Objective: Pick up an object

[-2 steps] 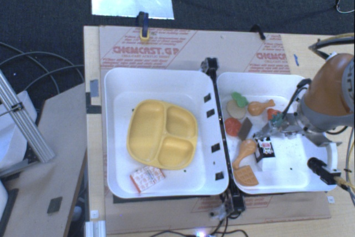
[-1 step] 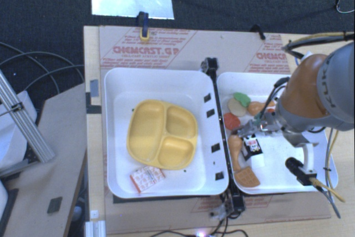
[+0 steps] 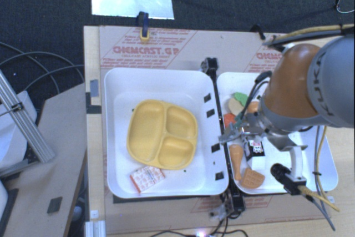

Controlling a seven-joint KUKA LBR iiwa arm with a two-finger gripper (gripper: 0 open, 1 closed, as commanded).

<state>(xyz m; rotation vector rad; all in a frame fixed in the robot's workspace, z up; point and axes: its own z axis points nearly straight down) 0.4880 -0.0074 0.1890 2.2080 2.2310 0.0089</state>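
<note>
Just right of the cone [image 3: 237,159], low over the right bin [image 3: 331,174], hangs the gripper [image 3: 250,144]. The bulky grey-and-orange arm [image 3: 299,86] covers it from above. Whether it is spread or pressed together cannot be told, and nothing is visibly pinched in it.

The cone lies flat with its narrow end pointing away from the arm, hard against the bin wall on its left. That wall probably leaves little room on that side. A tan biscuit [image 3: 252,178] lies just below and right of the cone, touching or nearly touching it. A red piece [image 3: 229,118] sits above the cone, and a green piece [image 3: 240,98] farther above. All of these lie loose, as if tipped in, so any of them would serve as the object to pick.

Well left of the cone, in the left bin [image 3: 112,119], rest a yellow tray [image 3: 162,134] and a small packet [image 3: 147,177]. I judge the pick is not yet made; the cone looks the nearest candidate.
</note>
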